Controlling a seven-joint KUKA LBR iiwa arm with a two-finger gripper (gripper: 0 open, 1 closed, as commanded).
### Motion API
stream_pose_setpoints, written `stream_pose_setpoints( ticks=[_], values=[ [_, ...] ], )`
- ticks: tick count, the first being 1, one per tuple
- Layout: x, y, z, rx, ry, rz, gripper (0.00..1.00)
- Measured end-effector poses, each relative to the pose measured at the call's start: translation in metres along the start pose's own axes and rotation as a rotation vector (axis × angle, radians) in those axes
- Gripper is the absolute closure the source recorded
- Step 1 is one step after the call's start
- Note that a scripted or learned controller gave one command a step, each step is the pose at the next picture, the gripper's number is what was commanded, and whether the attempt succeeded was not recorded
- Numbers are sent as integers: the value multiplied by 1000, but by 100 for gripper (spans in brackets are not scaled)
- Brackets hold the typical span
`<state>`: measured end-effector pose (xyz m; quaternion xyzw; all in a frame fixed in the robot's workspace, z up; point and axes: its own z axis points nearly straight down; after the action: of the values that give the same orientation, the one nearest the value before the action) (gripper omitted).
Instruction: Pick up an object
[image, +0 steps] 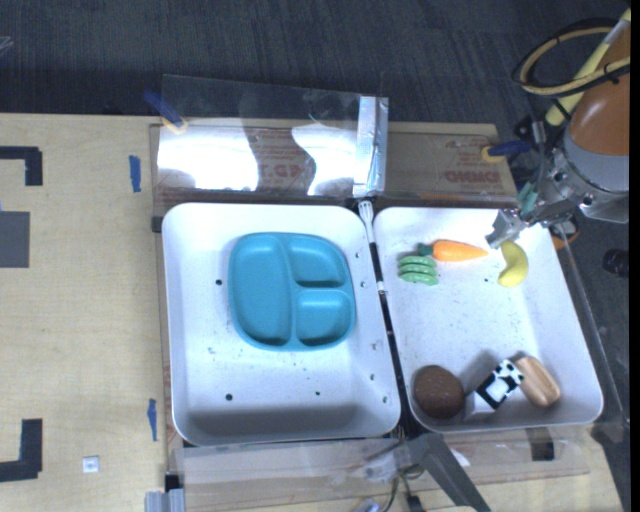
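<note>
White bins: two side by side; my left bin holds a blue divided plate, my right bin holds the small things.
Gripper: mine, at the right bin's far right corner; I cannot tell its state.
Yellow banana: just below my gripper, not held as far as I can see.
Orange carrot: with green leaves, left of the banana.
Near edge: brown ball, black-and-white block, tan bread roll.
</note>
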<state>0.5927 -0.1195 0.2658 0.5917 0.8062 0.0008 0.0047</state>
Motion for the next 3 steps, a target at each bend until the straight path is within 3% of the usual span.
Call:
stream_pose_setpoints(
  ticks=[1,2,3],
  values=[
    [50,25,34,10,9,47,100],
    [6,-80,108,10,8,-138,100],
    [15,69,63,1,6,-59,100]
  ],
)
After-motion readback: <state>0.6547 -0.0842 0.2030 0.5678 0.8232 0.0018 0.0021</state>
